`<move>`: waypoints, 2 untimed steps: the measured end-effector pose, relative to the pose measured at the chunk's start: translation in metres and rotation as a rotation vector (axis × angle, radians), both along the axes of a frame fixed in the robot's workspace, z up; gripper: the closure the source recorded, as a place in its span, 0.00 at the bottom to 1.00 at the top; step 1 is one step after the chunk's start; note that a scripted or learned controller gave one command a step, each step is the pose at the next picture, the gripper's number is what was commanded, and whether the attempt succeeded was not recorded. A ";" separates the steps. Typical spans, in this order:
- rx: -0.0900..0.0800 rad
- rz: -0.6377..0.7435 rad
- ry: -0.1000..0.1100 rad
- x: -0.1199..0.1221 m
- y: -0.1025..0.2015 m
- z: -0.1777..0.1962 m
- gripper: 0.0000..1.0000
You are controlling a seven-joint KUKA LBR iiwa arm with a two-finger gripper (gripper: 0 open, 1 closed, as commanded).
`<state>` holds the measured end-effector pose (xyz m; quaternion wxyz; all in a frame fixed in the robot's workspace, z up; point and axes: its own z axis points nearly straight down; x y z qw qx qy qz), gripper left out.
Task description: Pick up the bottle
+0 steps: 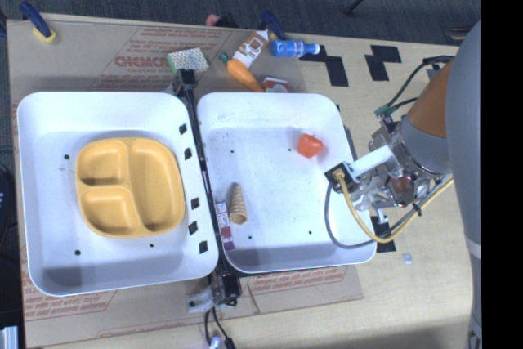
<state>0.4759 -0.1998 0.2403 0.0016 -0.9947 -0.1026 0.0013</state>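
A small blue bottle (292,49) lies on its side on the bench (425,290), outside both bins and just beyond the far rim of the right bin (270,253), beside an orange-and-white packet (248,50) and an orange carrot-like piece (243,75). The right bin holds a red-orange piece (309,145) and a tan cone (237,203), while the left bin (49,274) holds a yellow divided tray (129,185). The gripper (372,188) hangs at the right bin's right rim, well apart from the bottle; whether it is spread or closed cannot be told.
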 end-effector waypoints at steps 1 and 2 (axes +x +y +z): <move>0.002 0.002 0.003 0.000 -0.011 -0.023 1.00; 0.001 0.018 0.000 0.000 0.009 -0.011 1.00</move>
